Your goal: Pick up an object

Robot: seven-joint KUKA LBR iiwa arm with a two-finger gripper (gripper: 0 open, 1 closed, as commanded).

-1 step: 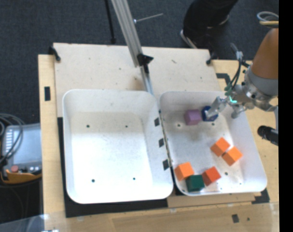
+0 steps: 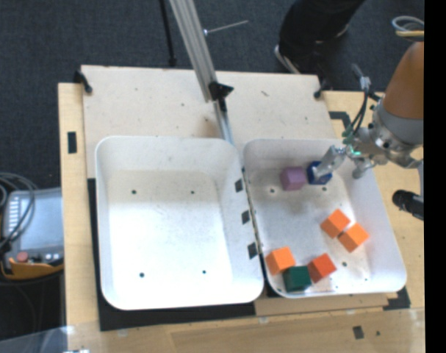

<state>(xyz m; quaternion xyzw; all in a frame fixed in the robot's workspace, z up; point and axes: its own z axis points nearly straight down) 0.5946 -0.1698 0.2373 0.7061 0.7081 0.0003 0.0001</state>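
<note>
Near bottom edge of frame, in right bin: green block touching two orange cubes, one at left, one at right; further up twd right, another orange pair touching each other. Mid-frame, upper part of same bin: purple block w/ gripper just beside it on its right, touching or nearly so, claw open or closed – can't tell, blurred & too small. Left bin alongside; at top of frame, metal rail slanting down to bench.
</note>
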